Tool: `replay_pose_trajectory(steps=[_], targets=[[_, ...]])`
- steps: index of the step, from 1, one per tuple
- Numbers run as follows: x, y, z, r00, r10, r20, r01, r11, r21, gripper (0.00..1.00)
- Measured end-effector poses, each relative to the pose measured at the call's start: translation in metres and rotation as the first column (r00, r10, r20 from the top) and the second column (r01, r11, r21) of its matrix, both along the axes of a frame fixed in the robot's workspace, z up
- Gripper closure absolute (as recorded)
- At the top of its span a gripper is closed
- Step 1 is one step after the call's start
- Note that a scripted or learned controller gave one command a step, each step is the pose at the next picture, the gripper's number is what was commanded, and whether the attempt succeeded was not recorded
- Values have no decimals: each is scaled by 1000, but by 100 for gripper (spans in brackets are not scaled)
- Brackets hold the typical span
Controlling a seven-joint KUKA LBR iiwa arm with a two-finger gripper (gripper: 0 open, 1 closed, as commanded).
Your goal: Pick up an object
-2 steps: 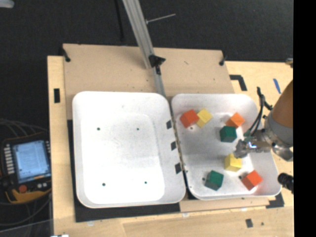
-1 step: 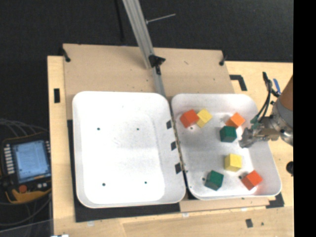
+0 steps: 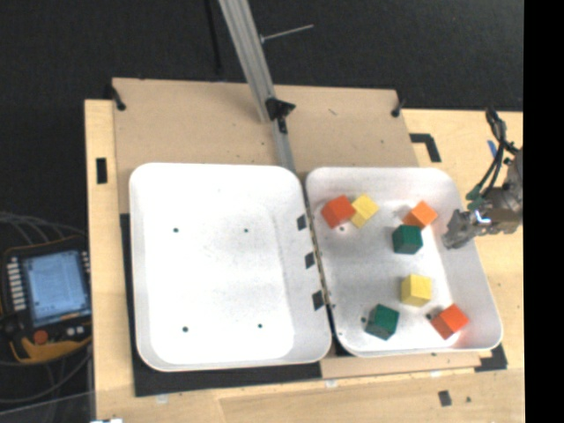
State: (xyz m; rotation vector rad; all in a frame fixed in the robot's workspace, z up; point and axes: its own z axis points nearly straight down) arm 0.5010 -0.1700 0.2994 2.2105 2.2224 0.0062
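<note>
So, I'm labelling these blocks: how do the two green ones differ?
The upper green block sits mid-bin, close to an orange block and nearer the gripper. The lower green block lies by the right bin's front edge, rotated differently and apart from its neighbours. Both are dark green cubes of similar size.

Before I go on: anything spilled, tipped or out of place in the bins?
Nothing stands out. All seven blocks lie inside the right bin: an orange block touching a yellow one, the rest scattered loose. None sits on the rim or the bench. The gripper is at that bin's right edge.
</note>
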Motion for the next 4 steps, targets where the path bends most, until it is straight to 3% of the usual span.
replay_pose_trajectory(steps=[1, 4], targets=[[24, 46, -18, 1000, 0, -9, 0, 1000, 2, 100], [66, 173, -50, 1000, -1, -6, 1, 1000, 1, 100]])
